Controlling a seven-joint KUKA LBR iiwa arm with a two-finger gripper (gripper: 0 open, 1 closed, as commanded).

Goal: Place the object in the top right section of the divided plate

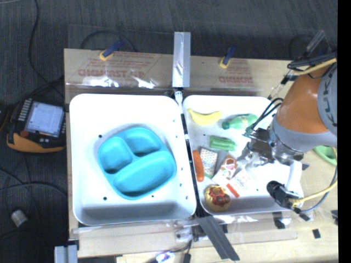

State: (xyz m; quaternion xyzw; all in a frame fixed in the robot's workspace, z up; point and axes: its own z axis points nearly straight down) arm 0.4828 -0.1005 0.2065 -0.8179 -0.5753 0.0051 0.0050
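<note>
Biggest thing first: the left bin (82, 147) has loads of open floor around the blue divided plate (137, 160), which sits tilted, so its top right section (143, 139) should be an easy drop from above with no walls crowding it. The right bin (258, 193) is the tight one, with toy food packed close together and the arm's wrist hanging over its middle. The gripper (249, 159) hovers low near a small red-and-white packet (229, 169), and I can't tell how it's set or if it has anything. My guess is that packet is the target: looks light, flat and slick, so pinch it across the short edges. Right next to it are an orange carrot (198, 165), a green piece (221, 143), a banana (204, 115) and a round red-yellow fruit (218, 196), so lift straight up before crossing the divider wall.
</note>
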